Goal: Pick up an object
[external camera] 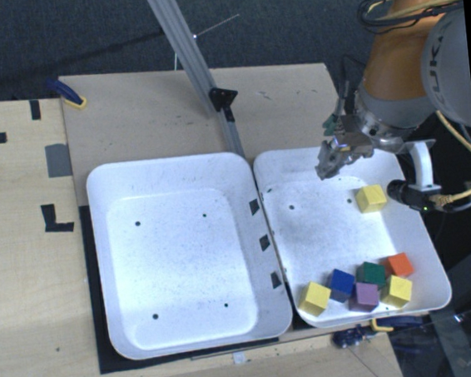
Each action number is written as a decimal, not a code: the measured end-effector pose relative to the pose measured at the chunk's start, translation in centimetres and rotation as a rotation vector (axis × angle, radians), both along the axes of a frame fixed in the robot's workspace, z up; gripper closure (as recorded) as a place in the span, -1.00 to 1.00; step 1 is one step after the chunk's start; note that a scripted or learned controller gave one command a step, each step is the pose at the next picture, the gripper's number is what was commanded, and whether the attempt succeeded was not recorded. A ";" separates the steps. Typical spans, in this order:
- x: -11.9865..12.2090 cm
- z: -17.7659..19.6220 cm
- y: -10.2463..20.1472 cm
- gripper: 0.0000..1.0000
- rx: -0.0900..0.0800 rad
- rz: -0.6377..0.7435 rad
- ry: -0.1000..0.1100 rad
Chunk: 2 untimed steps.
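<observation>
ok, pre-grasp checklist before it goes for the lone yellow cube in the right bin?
1. Target in view: lone yellow cube sits in the right bin, unobstructed. ok
2. Clearance around target: apart from the cube cluster at the near edge. ok
3. Claw over target: it sits up and left of the cube, not above it. not ok
4. Claw carrying nothing: nothing visible below it. ok
5. Finger opening: blurred. cannot tell

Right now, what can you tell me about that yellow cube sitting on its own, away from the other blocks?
The lone yellow cube is a small, plain block with a matte look, perhaps wood or foam. It rests flat on the floor of the right bin, near its far right side, slightly turned. Nothing touches it; the gripper hangs to its upper left.
</observation>
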<state>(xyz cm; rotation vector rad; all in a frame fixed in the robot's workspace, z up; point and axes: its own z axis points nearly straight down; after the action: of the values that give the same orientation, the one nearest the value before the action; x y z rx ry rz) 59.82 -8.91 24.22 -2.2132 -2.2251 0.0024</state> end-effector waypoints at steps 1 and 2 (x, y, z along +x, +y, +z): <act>-0.8 -0.5 4.3 1.00 0.000 0.000 -0.001; -1.8 -1.8 9.4 1.00 0.000 0.001 0.000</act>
<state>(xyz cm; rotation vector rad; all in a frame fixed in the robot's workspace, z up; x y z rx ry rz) 58.03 0.52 22.44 -2.2120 -2.2262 0.0028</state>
